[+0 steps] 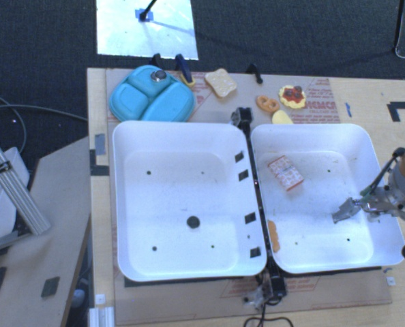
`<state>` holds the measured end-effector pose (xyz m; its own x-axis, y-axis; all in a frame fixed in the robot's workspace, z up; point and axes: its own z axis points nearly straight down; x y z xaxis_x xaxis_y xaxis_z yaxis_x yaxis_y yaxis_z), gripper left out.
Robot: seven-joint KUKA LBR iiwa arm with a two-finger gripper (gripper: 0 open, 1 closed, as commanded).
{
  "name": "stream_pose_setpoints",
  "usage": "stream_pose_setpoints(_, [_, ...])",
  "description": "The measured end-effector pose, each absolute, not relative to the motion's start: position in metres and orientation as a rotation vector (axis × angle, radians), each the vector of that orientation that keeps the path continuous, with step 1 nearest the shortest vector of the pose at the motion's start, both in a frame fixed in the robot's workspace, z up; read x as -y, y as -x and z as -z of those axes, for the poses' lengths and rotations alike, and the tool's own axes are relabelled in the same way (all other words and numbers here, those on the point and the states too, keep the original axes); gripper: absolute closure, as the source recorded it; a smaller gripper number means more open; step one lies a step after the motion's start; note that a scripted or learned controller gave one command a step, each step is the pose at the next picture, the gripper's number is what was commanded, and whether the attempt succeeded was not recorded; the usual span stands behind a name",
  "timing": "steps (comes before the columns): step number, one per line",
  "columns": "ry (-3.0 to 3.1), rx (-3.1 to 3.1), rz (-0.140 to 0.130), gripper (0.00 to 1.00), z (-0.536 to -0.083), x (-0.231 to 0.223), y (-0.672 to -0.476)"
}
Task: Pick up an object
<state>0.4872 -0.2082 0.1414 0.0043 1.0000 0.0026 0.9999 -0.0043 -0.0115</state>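
Claw (pixel 346 211) state cannot be told; it is seen low over the right bin (pixel 366 136), nothing gripped, with the red-and-white packet (pixel 285 173) well apart up-left.

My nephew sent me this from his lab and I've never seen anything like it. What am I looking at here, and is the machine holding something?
You are looking down at a slant from one fixed camera above a workbench. Two shallow white trays sit side by side: the left tray and the right tray. The machine is a robot arm reaching in from the right edge; its tool, the grasping part, hangs over the right tray, and nothing shows between its tips.

In the right tray lie a small red-and-white packet and, by the divider, an orange piece. The left tray has a small dark disc.

Behind the trays sit a blue divided plate, a toy toast slice, a pretzel and a small tart.
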Motion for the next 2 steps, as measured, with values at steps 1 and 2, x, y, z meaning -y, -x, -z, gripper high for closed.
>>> stream_pose_setpoints(1, [2.219,2.238,0.004,0.0,-0.085,0.113,-0.512])
stream_pose_setpoints(2, [2.221,2.234,0.007,0.0,-0.087,0.096,-0.557])
